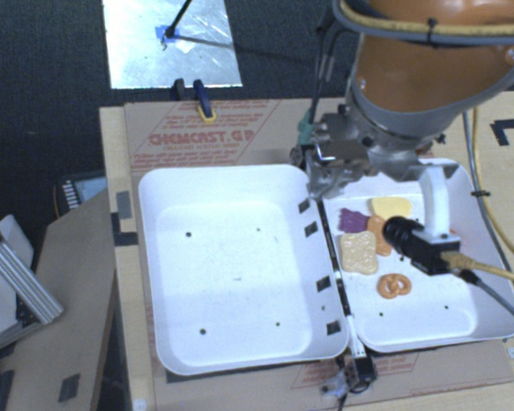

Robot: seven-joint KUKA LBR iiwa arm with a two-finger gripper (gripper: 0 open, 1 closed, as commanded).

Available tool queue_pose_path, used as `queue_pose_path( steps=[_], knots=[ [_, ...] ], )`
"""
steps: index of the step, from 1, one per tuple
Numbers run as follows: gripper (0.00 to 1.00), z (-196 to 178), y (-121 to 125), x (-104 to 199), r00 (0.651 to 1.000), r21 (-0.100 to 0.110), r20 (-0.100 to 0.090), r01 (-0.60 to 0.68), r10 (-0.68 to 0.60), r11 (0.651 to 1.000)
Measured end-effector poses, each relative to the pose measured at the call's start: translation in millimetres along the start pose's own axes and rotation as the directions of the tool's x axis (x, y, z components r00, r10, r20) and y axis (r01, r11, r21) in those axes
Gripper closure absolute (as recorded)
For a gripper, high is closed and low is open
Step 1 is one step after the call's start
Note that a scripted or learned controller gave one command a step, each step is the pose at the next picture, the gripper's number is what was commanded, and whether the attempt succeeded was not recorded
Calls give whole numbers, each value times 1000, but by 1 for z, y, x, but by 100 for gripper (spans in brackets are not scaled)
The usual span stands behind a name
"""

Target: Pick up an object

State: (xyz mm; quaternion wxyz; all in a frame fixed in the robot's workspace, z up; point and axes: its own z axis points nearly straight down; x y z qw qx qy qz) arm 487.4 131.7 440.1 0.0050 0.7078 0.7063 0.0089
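In the right bin (pixel 443 323) lie several toy foods: a purple piece (pixel 353 220), a yellow slab (pixel 391 206), a speckled beige cracker (pixel 360 253), an orange piece (pixel 379 234) and a small pretzel (pixel 393 285). My arm's orange and grey wrist (pixel 430 45) hangs over the far part of this bin. The gripper (pixel 330 175) sits at the far left corner of the right bin, above and behind the purple piece. Its metal body hides the fingertips.
The left bin (pixel 231 264) stands beside the right one, joined by a row of black clips (pixel 319 257). A black cable fitting (pixel 420 245) and a yellow cable cross the right bin. Behind the bins a shiny metal sheet (pixel 171 37) lies on the dark floor.
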Motion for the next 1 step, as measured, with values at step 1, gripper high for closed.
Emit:
queue_pose_path(
  steps=[1],
  knots=[
    [100,-101,1,48,1000,6,-1,11,-11,1000]
  ],
)
